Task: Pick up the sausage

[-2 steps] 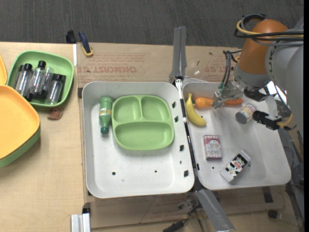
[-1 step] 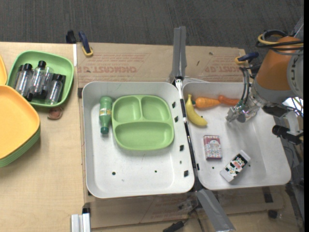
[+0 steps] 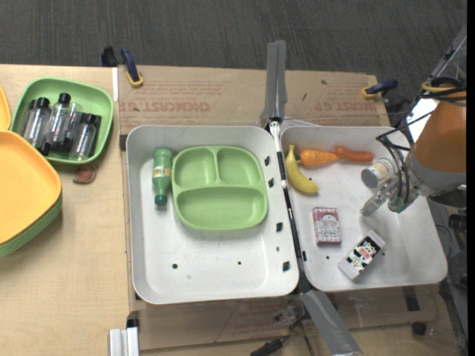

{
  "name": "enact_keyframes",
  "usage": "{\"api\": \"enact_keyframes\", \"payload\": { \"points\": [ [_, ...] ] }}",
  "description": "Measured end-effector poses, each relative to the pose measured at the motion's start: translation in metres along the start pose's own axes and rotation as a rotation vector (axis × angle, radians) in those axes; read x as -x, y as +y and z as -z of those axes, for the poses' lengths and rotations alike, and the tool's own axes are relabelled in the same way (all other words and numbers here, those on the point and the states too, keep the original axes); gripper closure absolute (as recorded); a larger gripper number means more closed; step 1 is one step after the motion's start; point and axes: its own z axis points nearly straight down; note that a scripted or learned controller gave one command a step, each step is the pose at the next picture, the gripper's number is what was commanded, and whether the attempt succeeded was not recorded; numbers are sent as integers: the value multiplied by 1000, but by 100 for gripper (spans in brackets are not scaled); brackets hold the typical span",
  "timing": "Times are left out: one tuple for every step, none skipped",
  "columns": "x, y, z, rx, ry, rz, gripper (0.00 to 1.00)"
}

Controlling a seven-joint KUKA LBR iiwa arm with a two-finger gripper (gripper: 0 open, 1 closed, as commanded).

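Camera view: sausage (image 3: pixel 354 154), upper right bin (image 3: pixel 415 273), touching carrot (image 3: pixel 319 157). Gripper (image 3: pixel 378 199) hovers below it, positioned for approach; finger state cannot be told.

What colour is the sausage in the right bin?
Orange-red, seen in the camera view: the sausage lies beside the carrot.

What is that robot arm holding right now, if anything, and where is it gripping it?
Nothing. The gripper hangs over bare floor in the right bin with nothing between its fingers. The sausage lies apart, near the bin's far edge, beside the carrot.
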Motion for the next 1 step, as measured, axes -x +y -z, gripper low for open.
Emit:
{"api": "enact_keyframes", "payload": {
  "points": [
    [-3, -27, -3, 0, 0, 11, 100]
  ]
}}
